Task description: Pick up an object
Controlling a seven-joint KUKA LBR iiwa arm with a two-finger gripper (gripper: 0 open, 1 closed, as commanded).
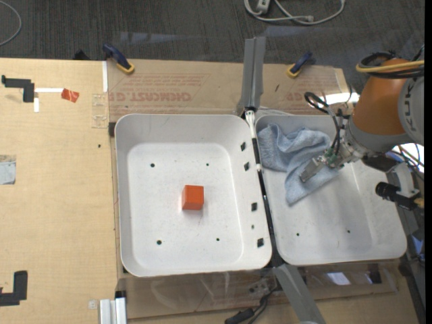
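1. Tool (316,170) first, since everything hangs off it: reaching in from the right on the grey arm (381,117) with the orange band, tip sitting low over the right bin (351,238), right at the blue cloth. Can't tell whether it's released or clenched on anything, too small and too blurred against the fabric. Might be pinching a fold, might just be resting on it. Not calling it.

2. Largest stuff next: two white bins side by side on the surface (47,181), left bin (145,181) well clear of the arm.

3. Blue cloth (287,150), crumpled in the back-left part of the right bin, bunched up near the divider between the bins. Long axis runs roughly from that back corner down toward the bin's middle, and the tool sits at the cloth's right-hand lower edge. So basically the closest target lies directly under and just left of the tool. Looks like the obvious pick.

4. Orange block (193,198), small, sitting alone near the middle of the left bin, well apart from the tool, off to its left and across the divider. Would need a full sideways trip to reach.

5. Judgement call: coming move probably turns on the cloth, straight below, not the block.
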